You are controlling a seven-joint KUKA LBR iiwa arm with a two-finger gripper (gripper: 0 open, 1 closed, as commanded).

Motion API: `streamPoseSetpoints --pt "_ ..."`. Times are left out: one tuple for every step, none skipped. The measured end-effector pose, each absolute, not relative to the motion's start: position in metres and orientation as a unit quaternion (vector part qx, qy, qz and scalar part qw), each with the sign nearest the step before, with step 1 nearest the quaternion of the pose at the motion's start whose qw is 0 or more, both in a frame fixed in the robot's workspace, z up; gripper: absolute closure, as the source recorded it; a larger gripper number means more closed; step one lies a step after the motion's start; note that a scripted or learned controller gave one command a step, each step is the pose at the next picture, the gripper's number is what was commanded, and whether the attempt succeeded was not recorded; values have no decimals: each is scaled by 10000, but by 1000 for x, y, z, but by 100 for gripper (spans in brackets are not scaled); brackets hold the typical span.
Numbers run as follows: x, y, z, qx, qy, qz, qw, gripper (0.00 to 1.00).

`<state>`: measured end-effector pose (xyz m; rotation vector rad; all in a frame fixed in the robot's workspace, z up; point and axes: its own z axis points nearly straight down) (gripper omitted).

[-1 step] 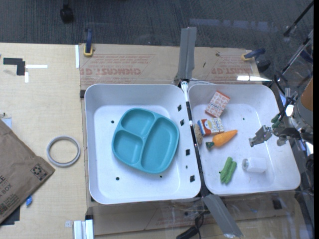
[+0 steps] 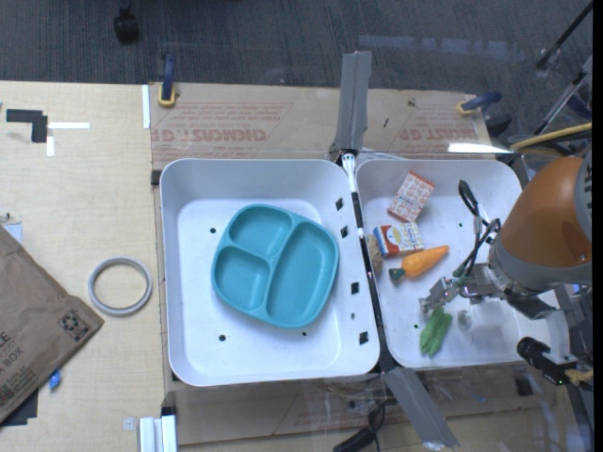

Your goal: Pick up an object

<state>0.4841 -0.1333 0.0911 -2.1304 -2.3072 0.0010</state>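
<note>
The hand (image 2: 441,296) hung low in the right bin (image 2: 499,351), its fingers a little apart with nothing between them, just above a green leaf toy (image 2: 434,331) and below a carrot (image 2: 424,261).

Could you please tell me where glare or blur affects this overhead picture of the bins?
Camera view: even, soft lighting; mild glare on the white rim of the left bin; the gripper above the green toy looks slightly blurred; the teal plate is sharp.

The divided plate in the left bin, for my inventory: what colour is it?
Teal blue; the divided plate shows clearly in the camera view.
</note>
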Motion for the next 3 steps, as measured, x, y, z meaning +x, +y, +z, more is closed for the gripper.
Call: streamPoseSetpoints --pt "594 -137 88 -6481 -7615 52 73 0" --pt "622 -118 92 -5932 -8051 11 5 0" --pt "622 -119 101 -5930 -8052 17 -5 100"
